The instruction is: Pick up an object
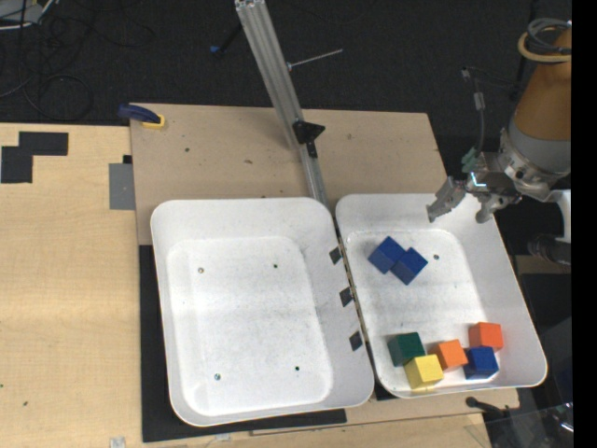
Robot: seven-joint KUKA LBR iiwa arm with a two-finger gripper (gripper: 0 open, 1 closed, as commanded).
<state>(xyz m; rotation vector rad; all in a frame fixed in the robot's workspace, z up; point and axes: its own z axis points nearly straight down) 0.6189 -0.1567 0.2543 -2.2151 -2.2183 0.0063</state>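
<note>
The gripper [464, 200] hangs over the far right corner of the right bin [522, 320], its two grey fingers spread apart with nothing between them; one fingertip shows above the bin's back rim at about the middle of that rim, the other nearer the right wall. It sits well above the bin floor, judging by how it overlaps the rim.

The nearest candidate is the blue block pair [397, 259], two dark blue cubes touching each other on the bin floor. From the gripper they lie toward the camera and to the view's left, near but clearly apart from the fingers. Their joined long axis runs diagonally, from upper left to lower right in the view.

Farther off, along the bin's near edge, sits a cluster: a green cube [405, 346], a yellow cube [424, 371], an orange cube [451, 353], a second blue cube [481, 361] and a red-orange cube [486, 335], packed close together.

The next move likely calls for travelling left and toward the camera, then descending over the blue pair.
</note>
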